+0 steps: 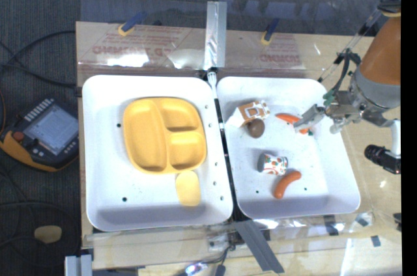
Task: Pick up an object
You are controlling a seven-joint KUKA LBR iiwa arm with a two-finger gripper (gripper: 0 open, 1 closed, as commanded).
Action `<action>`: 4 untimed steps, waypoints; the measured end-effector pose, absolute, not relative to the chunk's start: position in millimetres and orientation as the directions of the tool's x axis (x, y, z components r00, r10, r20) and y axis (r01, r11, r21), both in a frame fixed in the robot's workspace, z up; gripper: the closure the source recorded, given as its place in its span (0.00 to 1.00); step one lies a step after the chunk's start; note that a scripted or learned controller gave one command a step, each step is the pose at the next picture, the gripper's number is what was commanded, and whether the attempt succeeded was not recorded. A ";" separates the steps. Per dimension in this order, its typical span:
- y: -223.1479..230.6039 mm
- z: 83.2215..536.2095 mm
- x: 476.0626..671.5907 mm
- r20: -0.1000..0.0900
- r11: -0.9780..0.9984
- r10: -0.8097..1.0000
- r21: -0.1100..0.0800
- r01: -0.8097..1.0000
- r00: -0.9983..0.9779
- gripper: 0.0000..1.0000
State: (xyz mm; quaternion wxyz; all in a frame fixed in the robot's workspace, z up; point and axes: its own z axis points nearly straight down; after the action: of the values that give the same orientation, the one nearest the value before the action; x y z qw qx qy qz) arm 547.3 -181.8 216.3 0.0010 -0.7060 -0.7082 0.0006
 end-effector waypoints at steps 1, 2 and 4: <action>-138.4 92.8 584.1 -0.001 0.017 1.000 -0.001 1.000 -0.017 0.00; -106.8 89.6 531.5 -0.004 -0.021 1.000 0.011 1.000 0.021 0.00; -116.3 95.4 658.1 0.005 0.076 0.997 -0.054 0.996 -0.075 1.00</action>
State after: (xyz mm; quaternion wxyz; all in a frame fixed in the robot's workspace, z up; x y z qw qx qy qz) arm 658.1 -116.3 95.4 0.0201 -0.6796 -0.7331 0.0183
